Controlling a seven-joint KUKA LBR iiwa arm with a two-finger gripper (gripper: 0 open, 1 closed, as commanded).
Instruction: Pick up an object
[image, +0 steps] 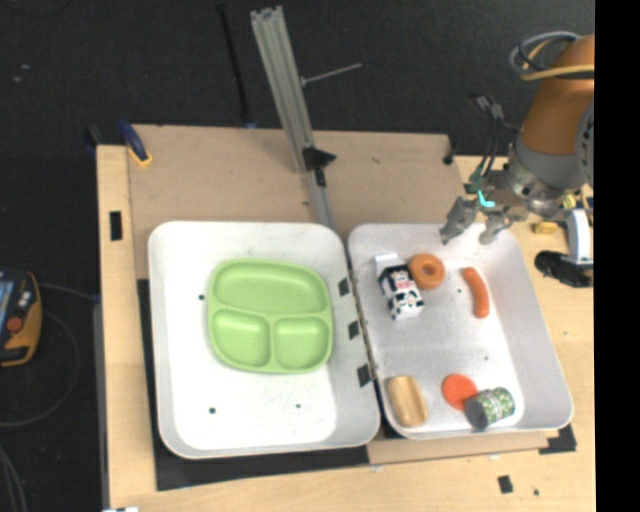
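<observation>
My gripper (472, 228) hangs over the far edge of the right bin (520, 330), its two fingers spread apart with nothing between them. Just below it lie an orange doughnut (428, 271) and an orange sausage (478, 291). A white carton with black spots (398, 287) lies left of the doughnut. At the bin's near edge lie a tan bread roll (406, 399), a small orange disc (458, 389) and a green can (491, 406) on its side.
The left bin (180, 400) holds a green divided plate (269, 316). A grey metal post (290, 100) rises behind the bins, between them. The arm's orange band (555, 110) sits at the upper right.
</observation>
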